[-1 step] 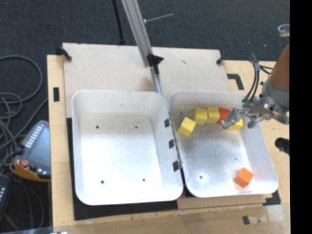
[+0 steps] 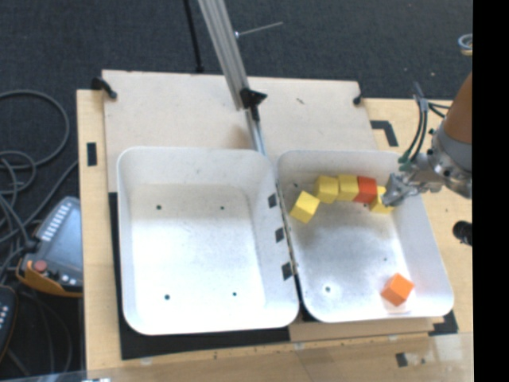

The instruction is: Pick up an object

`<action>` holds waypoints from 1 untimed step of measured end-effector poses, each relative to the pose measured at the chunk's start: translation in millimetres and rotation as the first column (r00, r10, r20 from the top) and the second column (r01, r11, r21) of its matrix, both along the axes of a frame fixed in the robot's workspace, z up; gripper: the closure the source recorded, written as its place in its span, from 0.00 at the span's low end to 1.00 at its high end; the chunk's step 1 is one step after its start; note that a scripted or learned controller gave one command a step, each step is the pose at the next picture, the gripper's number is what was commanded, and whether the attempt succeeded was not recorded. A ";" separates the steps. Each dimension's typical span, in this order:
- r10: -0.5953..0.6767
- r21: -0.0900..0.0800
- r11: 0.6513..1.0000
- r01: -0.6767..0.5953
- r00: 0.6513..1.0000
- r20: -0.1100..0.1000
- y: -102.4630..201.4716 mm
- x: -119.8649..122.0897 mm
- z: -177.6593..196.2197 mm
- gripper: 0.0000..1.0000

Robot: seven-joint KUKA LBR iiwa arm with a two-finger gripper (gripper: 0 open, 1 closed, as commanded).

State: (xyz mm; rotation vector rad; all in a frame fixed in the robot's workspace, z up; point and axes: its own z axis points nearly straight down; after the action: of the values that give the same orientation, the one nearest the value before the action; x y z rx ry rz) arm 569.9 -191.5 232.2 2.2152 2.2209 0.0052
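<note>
Cubes, yellow (image 2: 328, 187) and red (image 2: 366, 189), sit beside metal end effector (image 2: 395, 191).

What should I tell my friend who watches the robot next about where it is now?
Gripper: low at the right bin's far right side, beside a yellow block; finger state unclear.
Blocks: yellow ones and a red block form a row near the far wall; an orange block sits alone in the near right corner.
Done: nothing visibly lifted.
Left: grasp a block and lift it.

2 white bins (image 2: 199, 161); 4 yellow blocks (image 2: 305, 205), red (image 2: 366, 189), orange (image 2: 398, 290).
</note>
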 end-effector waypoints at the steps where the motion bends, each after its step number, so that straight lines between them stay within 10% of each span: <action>1: 0.000 0.000 1.000 0.000 1.000 -0.001 0.0 -0.2 -0.5 0.00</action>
State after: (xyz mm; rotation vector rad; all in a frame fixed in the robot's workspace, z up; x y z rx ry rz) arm 569.7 -191.5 231.6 2.2157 2.2215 0.0042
